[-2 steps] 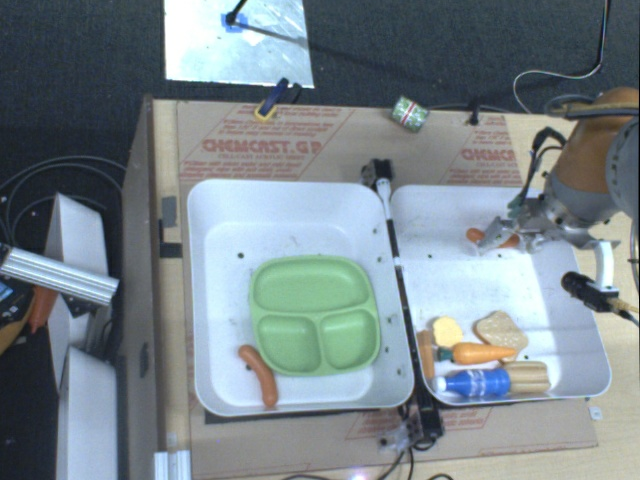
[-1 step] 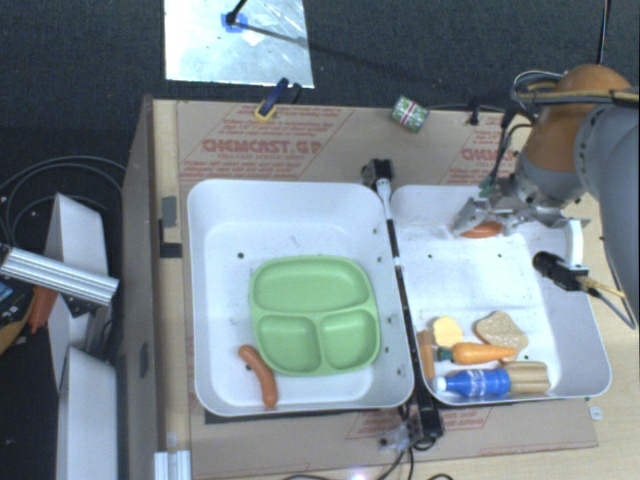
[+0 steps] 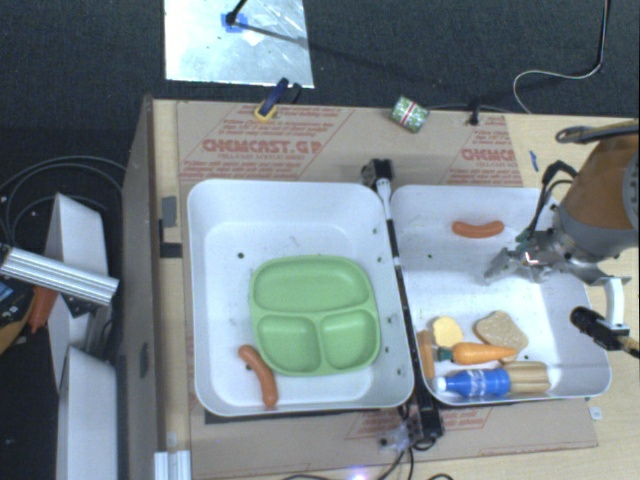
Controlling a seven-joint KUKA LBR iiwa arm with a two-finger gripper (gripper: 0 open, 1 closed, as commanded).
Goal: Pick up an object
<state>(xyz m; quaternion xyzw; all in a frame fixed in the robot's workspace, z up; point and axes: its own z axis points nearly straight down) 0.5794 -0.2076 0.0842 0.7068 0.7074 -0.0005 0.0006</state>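
Observation:
The right bin (image 3: 455, 288) holds an orange-brown sausage (image 3: 478, 229) near its far wall. At its front lie a bread slice (image 3: 500, 330), a carrot (image 3: 482, 352), a blue bottle (image 3: 478, 382), a yellow piece (image 3: 446, 330) and a tan stick (image 3: 530, 373). My gripper (image 3: 505, 263) hangs low over the bin's bare middle right. It is just below and right of the sausage and well behind the bread. Nothing shows in its grasp. The grey arm with its orange band (image 3: 605, 193) comes in from the right.
The left bin (image 3: 215, 228) holds a green divided plate (image 3: 315, 313) and a second sausage (image 3: 260, 373) at its front left. A black clamp (image 3: 381, 174) sits at the top of the ridge between the bins. On the cardboard behind lie a small green can (image 3: 409, 114) and a yellow-blue clip (image 3: 272, 100).

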